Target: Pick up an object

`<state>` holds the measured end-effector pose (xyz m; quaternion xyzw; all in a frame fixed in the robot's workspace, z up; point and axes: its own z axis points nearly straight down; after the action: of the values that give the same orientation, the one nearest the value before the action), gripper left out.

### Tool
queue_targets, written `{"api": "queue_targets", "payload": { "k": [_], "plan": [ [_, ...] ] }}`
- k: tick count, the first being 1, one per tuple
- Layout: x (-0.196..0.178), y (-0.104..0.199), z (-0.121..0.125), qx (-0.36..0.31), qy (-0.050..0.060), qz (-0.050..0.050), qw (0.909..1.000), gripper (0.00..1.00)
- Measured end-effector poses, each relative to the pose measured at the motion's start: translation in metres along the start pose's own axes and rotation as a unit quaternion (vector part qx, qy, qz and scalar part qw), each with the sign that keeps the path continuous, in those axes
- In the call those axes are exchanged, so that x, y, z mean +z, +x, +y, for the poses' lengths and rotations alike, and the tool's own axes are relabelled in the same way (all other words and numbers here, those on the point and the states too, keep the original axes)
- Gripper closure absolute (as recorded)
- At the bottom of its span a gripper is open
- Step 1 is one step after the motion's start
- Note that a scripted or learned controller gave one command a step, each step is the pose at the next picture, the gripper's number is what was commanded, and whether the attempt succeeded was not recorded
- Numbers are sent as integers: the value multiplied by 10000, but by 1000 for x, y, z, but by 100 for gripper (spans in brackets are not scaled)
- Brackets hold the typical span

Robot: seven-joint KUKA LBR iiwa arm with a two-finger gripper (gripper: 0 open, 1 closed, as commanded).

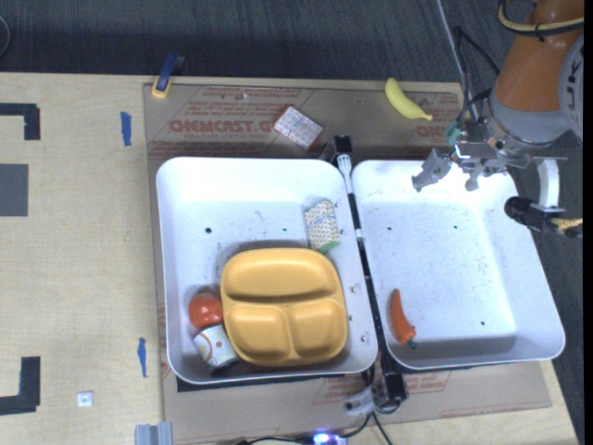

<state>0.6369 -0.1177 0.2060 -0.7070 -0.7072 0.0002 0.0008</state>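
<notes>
Camera view shows the end effector (452,172) over the far edge of the right bin (482,341), its fingers spread apart and holding nothing. An orange carrot (399,316) lies in this bin's near left corner. The left bin (185,193) has a yellow divided tray (283,304), a patterned packet (321,223) and a small orange-white can (213,343).

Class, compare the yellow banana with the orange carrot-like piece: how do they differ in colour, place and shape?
The banana is yellow; the carrot-like piece is orange-red. The banana lies outside the bins on the board behind them; the carrot-like piece lies inside the right bin, near its front-left corner. The banana curves; the other looks straighter. Both are small and elongated.
</notes>
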Motion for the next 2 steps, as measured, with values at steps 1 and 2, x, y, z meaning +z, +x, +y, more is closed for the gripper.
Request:
{"api": "queue_targets", "payload": {
  "k": [1, 2],
  "plan": [
    [120, 2, 20, -8, -25, -7, 10000, 0],
    [110, 2, 21, -9, -30, -10, 10000, 100]
  ]
}}
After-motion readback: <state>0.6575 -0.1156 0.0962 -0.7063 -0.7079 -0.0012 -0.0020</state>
